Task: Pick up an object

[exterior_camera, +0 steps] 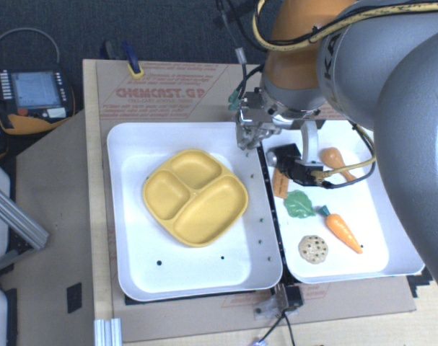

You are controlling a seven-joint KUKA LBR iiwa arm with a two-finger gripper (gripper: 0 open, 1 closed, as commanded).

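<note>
Camera view, items by size, each placed against the yellow divided plate (195, 205).

Arm (377, 71): grey with an orange band, reaching in from the upper right of the plate.

Surface (168, 85): brown board with red lettering, showing beyond the plate's far side.

Left white bin (125, 215): holds the plate, which lies flat near its middle.

Right white bin (370, 265): directly right of the plate's bin, the two rims touching.

Tool (249, 137): hangs above and right of the plate, over the seam between the bins; whether it is released or clenched cannot be told, and nothing shows in it.

Carrot (343, 230): far right of the plate, tilted.

Green leafy piece (299, 204): right of the plate, just left of the carrot.

Tan rounded piece (333, 157): upper right of the plate, partly behind a black cable.

Cookie (313, 249): lower right of the plate, below the green piece.

Brown slim piece (280, 183): right of the plate, beside the seam.
</note>
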